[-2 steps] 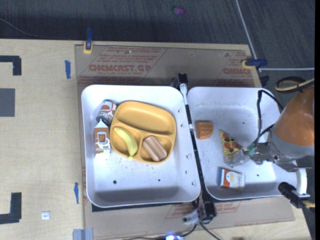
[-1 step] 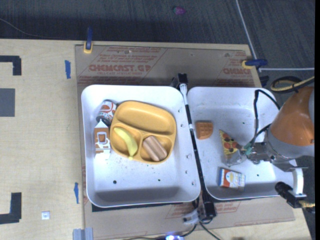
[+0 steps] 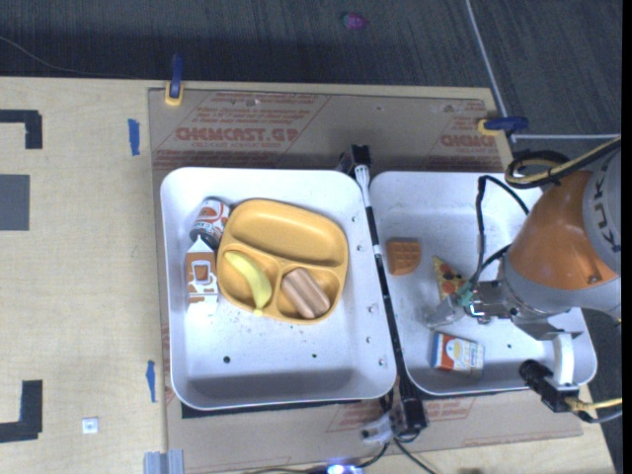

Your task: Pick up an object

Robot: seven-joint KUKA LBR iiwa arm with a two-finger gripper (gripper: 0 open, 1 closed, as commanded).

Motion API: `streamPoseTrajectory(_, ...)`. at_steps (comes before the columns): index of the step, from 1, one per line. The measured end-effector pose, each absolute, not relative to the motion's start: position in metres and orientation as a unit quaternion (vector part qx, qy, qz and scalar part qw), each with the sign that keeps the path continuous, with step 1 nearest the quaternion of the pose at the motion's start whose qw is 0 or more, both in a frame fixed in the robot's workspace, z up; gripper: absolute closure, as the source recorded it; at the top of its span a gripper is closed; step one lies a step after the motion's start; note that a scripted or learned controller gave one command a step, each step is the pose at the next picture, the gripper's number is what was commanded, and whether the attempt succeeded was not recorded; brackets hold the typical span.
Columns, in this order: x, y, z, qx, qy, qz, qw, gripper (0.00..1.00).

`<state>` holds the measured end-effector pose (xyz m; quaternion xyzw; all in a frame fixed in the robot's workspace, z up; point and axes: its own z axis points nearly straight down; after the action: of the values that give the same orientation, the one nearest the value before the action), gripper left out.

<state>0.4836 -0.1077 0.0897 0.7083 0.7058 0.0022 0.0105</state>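
In the right bin [image 3: 420,194], my gripper [image 3: 444,313] is down low, pointing left from the grey wrist and the orange band [image 3: 563,245]. Its tip is just below a small colourful wedge [image 3: 449,277], a slice with red and yellow patches, and may be touching it. A tan waffle-like square [image 3: 403,256] lies to the upper left of the gripper. Just below the gripper a small white and orange carton [image 3: 456,353] lies flat. Nothing is visibly lifted off the bin floor.
The left bin [image 3: 267,383] holds a yellow divided plate [image 3: 286,217] with a banana [image 3: 252,280] and a hot dog [image 3: 306,292]. A can [image 3: 207,223] and a small orange-white box [image 3: 200,273] sit at the plate's left. A raised divider [image 3: 380,284] separates the bins.
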Motion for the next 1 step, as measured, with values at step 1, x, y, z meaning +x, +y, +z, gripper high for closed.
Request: streamPoseTrajectory(1, 0.4854, -0.1114, 0.1015, 0.710, 0.704, 0.0022, 0.017, 1.00)
